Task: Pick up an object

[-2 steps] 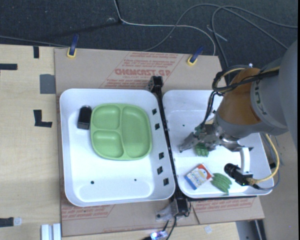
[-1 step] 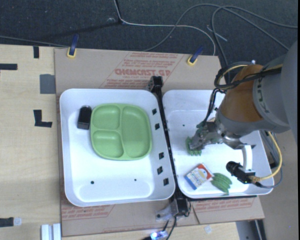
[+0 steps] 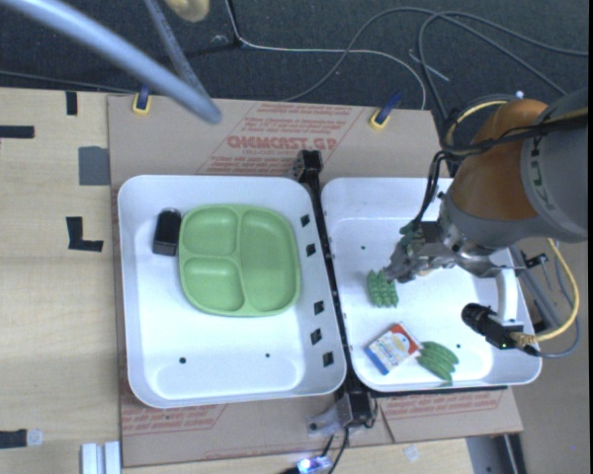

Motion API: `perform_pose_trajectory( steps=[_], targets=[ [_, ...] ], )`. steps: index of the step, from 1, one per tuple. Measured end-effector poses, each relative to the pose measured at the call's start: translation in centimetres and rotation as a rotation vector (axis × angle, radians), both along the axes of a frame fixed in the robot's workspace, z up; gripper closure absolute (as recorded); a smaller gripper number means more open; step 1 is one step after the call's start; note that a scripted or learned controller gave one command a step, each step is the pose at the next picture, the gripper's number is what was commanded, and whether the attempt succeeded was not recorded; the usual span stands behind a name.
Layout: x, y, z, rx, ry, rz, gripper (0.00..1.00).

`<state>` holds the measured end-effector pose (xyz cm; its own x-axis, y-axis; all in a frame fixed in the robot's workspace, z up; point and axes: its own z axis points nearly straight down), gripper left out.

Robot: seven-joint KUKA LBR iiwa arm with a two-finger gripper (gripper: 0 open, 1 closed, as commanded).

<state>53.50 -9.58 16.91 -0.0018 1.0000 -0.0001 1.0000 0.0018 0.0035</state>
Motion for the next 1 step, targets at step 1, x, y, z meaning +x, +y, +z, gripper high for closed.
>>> perform_pose_trajectory(
  steps=[1],
  targets=[
    [0.14,-0.36,6.31,-0.001,-0.002,-0.001,1.0]
  ],
)
